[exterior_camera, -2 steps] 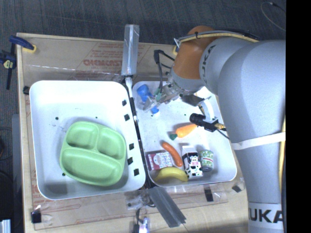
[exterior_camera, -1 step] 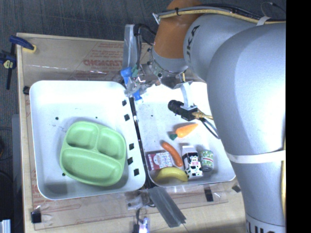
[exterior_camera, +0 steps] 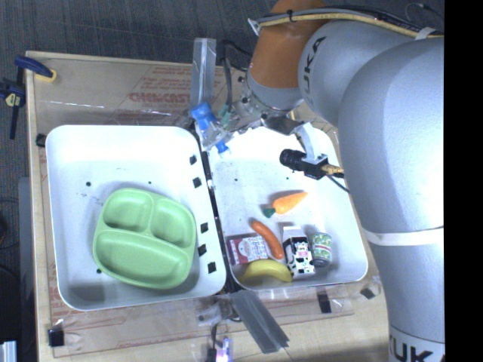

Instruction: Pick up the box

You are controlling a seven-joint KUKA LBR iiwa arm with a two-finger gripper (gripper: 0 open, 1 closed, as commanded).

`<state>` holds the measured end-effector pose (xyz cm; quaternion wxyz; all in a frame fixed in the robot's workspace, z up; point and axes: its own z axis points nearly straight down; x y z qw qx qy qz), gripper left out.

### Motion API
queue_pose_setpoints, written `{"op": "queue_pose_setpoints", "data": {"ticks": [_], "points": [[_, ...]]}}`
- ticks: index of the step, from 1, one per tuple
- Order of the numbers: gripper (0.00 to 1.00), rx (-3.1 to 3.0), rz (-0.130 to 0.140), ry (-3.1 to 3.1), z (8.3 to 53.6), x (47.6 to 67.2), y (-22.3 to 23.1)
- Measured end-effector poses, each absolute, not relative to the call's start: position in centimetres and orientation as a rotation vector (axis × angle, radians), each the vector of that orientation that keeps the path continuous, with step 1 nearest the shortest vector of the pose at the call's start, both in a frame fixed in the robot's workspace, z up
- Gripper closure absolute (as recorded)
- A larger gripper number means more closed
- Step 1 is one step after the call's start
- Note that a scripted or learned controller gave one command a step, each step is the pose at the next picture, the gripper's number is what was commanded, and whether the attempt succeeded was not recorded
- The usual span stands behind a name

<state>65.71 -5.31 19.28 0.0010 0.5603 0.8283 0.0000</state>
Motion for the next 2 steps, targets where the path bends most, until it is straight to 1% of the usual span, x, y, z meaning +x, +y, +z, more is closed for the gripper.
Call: {"op": "queue_pose_setpoints", "data": {"ticks": [1, 2], "points": [[1.0, 2.28, -0.002, 2.162, 20.5, 64.6, -13.4], [1.0, 2.17, -0.005, 2.277, 19.3, 62.5, -7.1]]}}
